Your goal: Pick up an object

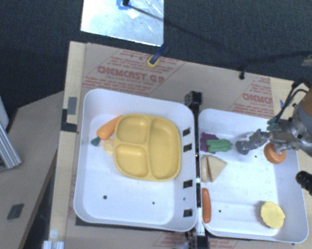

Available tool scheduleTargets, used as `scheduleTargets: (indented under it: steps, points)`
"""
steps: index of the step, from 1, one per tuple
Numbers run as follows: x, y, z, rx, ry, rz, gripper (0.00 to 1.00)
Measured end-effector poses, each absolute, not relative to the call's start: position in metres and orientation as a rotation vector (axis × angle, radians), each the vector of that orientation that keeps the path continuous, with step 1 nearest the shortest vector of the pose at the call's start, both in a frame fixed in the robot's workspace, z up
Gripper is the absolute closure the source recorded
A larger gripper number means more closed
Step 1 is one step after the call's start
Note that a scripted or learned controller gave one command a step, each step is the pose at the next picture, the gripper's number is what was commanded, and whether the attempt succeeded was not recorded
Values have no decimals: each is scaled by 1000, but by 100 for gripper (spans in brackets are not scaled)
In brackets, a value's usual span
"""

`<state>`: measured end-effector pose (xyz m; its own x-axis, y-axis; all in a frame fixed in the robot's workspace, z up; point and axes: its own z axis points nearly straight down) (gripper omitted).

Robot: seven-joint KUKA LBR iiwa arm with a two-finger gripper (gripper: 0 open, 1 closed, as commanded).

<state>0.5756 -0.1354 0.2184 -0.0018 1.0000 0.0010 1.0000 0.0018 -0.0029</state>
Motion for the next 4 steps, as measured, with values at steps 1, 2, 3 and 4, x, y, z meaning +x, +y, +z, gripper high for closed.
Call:
scheduleTargets:
  steps: [1, 2, 3, 4]
  points:
    - [571, -127, 172, -2218, -2220, 2, 0]
    - [567, -122, 128, -2218, -2221, 1, 0]
    - [570, -120, 89, -2219, -2224, -9, 0]
    - [574, -122, 103, -2229, -2234, -19, 100]
